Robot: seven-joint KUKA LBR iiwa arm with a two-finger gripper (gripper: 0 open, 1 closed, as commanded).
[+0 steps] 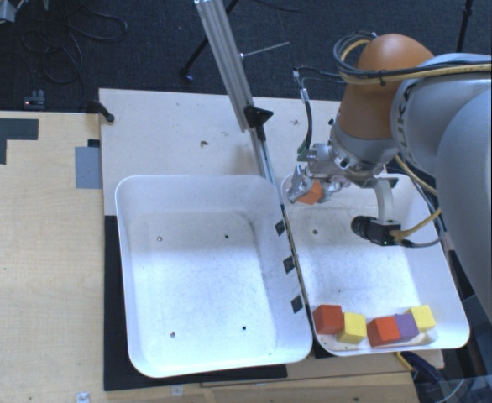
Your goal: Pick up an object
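single fixed overhead camera, slanted down at bins.

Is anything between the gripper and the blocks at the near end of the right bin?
Nothing visible does. The gripper, with an orange block at its fingers, is over the right bin's far end; bare bin floor separates it from the blocks.

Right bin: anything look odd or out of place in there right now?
Nothing looks damaged or spilled. The blocks, a red block, two yellow, an orange-red and a purple, are all crowded against the near rim of the right bin. The gripper sits above the far end with an orange block between its fingers.
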